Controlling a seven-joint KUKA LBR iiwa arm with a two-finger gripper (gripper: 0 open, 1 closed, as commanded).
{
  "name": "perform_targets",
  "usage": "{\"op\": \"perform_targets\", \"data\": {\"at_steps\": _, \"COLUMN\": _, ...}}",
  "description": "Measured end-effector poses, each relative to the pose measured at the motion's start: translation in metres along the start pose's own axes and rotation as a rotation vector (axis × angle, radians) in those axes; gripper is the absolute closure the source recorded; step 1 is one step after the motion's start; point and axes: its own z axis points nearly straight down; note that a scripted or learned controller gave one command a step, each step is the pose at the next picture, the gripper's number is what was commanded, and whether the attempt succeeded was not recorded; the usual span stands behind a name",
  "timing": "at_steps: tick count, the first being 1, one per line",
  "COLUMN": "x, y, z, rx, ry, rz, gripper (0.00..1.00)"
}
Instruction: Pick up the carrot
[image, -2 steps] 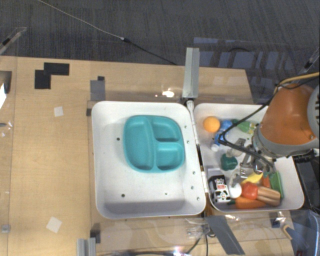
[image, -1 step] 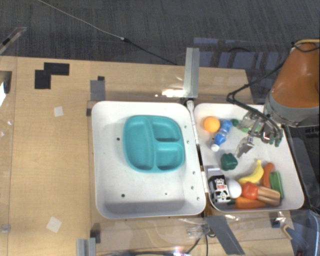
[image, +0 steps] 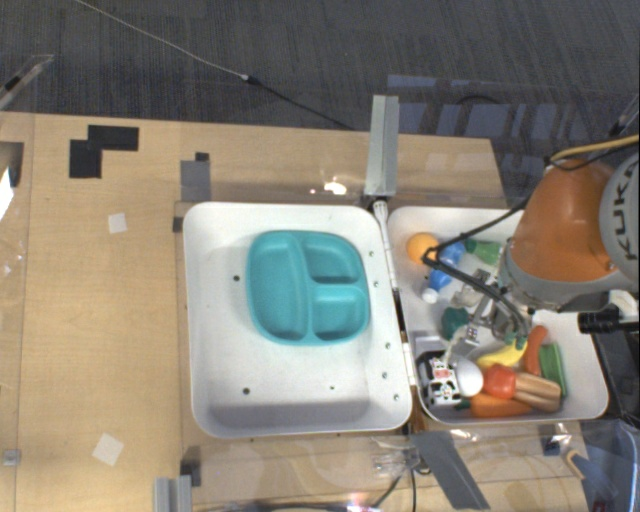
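1. Wooden worktop (image: 100, 330) carried two white bins; right white bin (image: 600, 395) held the clutter.
2. Orange carrot (image: 497, 406) lay at its near edge, long axis roughly left-right.
3. Jaws (image: 478, 330) hovered just beyond it; spread or pressed together, couldn't tell.

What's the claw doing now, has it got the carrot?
Claw low in right bin, grip unclear. Carrot lying at front edge. Toys crowd it.
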Motion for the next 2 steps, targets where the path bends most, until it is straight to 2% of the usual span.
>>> {"op": "perform_targets", "data": {"at_steps": 1, "x": -0.082, "y": 0.021, "z": 0.049, "rx": -0.002, "ry": -0.014, "rz": -0.231, "gripper": 0.00}}
{"op": "perform_targets", "data": {"at_steps": 2, "x": -0.020, "y": 0.009, "z": 0.048, "rx": -0.003, "ry": -0.014, "rz": -0.166, "gripper": 0.00}}
